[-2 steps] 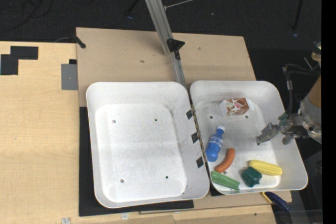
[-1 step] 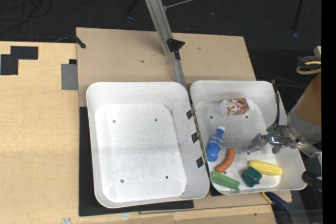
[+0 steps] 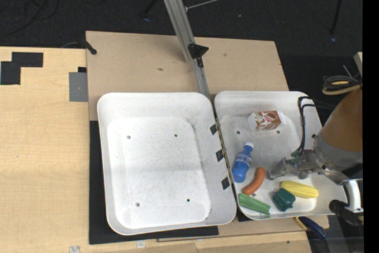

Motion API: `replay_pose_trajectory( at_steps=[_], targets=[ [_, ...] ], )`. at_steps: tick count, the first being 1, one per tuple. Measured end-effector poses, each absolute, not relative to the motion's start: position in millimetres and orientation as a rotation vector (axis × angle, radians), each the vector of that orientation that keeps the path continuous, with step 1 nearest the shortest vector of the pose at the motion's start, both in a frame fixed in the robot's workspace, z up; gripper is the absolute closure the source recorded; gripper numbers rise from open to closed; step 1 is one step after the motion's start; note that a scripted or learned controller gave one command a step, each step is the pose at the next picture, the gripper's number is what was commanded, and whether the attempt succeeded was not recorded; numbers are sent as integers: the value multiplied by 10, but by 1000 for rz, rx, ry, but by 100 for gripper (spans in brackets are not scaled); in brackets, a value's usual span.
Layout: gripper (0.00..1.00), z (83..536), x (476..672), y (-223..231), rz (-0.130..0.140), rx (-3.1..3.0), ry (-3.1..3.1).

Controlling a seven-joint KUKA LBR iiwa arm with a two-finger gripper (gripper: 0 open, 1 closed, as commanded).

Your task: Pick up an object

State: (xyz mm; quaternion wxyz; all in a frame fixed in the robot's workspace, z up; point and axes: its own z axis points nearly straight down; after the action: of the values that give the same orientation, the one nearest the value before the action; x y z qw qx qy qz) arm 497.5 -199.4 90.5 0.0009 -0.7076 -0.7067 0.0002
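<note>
Objects for picking lie in the right bin (image 3: 225, 105), all loose on its floor. The fingers (image 3: 277, 171) sit low in this bin, pointing left, and whether they are open or closed cannot be told; nothing is seen between them. Just left of them lies an orange carrot-like piece (image 3: 254, 181), and beyond it a blue bottle (image 3: 241, 164). Below the fingers are a yellow corn cob (image 3: 299, 189), a dark green block (image 3: 283, 199) and a green vegetable piece (image 3: 254, 204). A small printed packet (image 3: 266, 120) lies near the far wall. The left bin (image 3: 106, 127) stands beside, on the table (image 3: 35, 145).
</note>
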Motion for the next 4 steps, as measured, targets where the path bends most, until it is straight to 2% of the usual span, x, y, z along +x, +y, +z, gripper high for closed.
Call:
replay_pose_trajectory(
  at_steps=[1,2,4],
  targets=[
    [100,1015,4970,-2001,0,-2226,-2211],
    [100,1569,5075,-1981,-2,-2220,-2226],
    [100,2476,4960,-1988,-2,-2221,-2225]
  ],
)
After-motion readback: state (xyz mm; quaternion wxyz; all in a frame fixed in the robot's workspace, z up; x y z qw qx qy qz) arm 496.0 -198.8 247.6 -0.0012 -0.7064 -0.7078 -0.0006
